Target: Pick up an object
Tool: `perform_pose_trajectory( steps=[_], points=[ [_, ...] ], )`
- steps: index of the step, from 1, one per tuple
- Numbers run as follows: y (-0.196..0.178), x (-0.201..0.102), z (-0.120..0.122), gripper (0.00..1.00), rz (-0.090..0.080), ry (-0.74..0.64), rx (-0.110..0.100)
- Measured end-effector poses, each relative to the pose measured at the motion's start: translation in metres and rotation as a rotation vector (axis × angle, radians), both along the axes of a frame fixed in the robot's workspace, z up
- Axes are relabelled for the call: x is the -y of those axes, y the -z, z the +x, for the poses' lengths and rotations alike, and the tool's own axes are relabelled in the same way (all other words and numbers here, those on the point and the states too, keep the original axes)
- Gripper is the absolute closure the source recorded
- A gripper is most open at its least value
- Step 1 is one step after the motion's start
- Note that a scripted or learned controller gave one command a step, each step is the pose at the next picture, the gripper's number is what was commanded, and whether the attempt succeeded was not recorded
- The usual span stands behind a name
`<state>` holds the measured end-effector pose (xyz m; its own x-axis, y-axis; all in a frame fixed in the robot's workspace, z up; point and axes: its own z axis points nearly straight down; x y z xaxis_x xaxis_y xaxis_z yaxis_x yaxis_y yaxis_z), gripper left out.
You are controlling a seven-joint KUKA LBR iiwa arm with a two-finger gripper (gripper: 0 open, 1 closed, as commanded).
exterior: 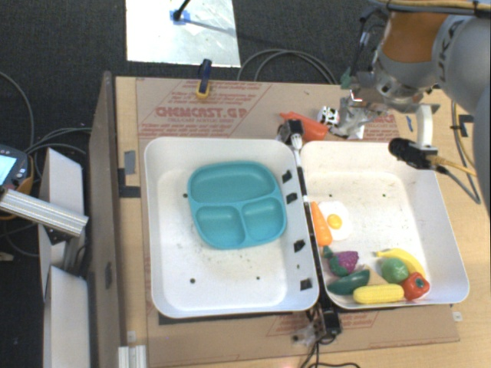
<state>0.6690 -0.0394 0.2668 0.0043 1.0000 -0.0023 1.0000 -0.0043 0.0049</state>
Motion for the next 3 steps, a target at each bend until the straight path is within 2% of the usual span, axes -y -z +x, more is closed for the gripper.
perform_pose_trajectory(
  steps=[1,2,3],
  points=[
    [0.003,0.013,-0.056,1.00,0.002,-0.003,-0.007],
    [0.054,-0.001,-0.095,1.00,0.003,-0.004,-0.007],
    [0.084,-0.054,-0.069,1.00,0.003,-0.012,-0.003]
  ],
)
